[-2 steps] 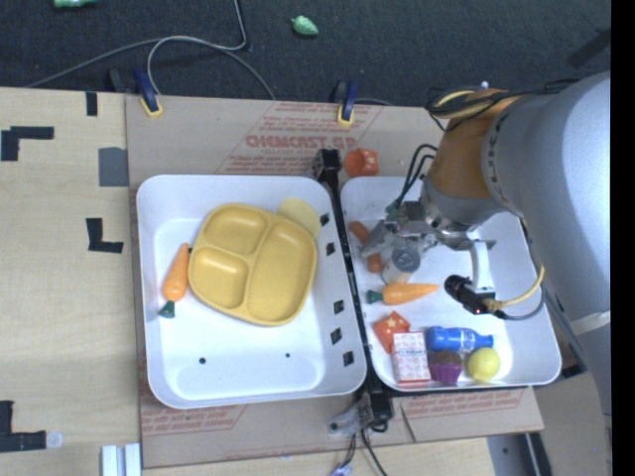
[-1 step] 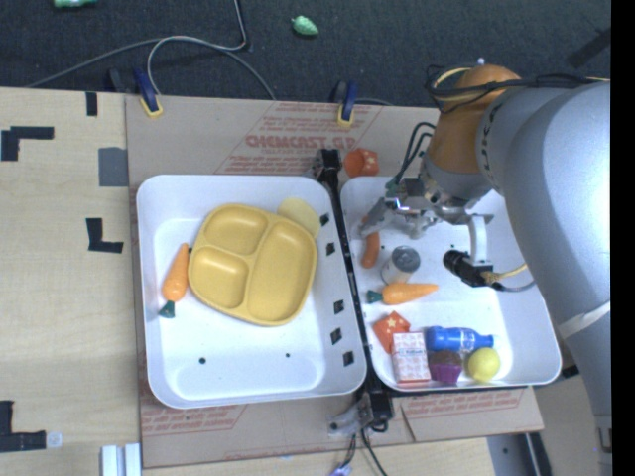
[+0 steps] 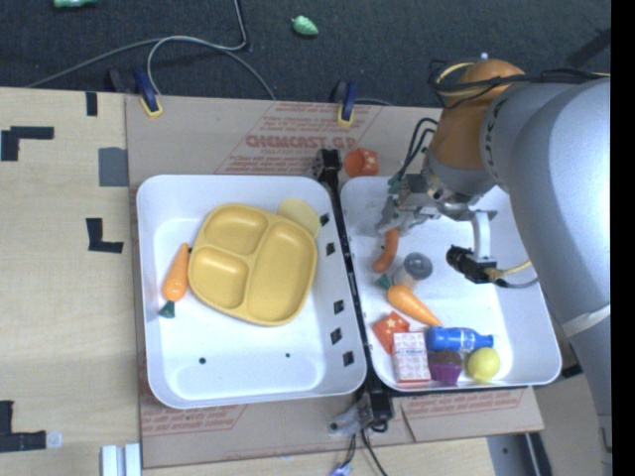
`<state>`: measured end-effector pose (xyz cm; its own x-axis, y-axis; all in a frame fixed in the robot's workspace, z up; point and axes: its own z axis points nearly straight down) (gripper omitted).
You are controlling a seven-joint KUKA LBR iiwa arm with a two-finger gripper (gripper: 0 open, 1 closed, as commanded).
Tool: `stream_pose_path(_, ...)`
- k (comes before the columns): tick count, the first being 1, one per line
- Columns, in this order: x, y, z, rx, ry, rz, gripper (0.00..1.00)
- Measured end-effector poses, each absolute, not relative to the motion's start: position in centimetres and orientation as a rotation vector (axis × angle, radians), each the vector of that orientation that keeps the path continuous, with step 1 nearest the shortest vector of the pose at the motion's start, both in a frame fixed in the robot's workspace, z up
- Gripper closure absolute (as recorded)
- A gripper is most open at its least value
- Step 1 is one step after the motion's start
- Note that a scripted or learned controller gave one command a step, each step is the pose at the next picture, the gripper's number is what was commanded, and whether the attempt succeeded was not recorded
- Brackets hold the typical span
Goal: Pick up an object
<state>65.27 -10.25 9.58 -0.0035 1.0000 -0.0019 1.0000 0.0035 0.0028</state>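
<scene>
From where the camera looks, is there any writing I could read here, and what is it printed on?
"CHEMCAST" in red, on the brown board behind the bins; the smaller print beside it is blurred.
Red print on the board's front edge: too blurred to read.
Small red and white box in the right bin: print too small to read.

- A single fixed camera looks down on the table (image 3: 60,266) from above, at a slant.
- It stands far enough back to frame both white bins, the left bin (image 3: 159,365) and the right bin (image 3: 526,335), side by side.
- Dark floor (image 3: 397,8) fills the top of the frame, beyond the table's far edge.
- The arm (image 3: 556,167) enters from the right.
</scene>
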Motion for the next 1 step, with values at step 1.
stream_pose_path(1,66.24,-2.73,18.60,2.216,2.224,0.005,1.00)
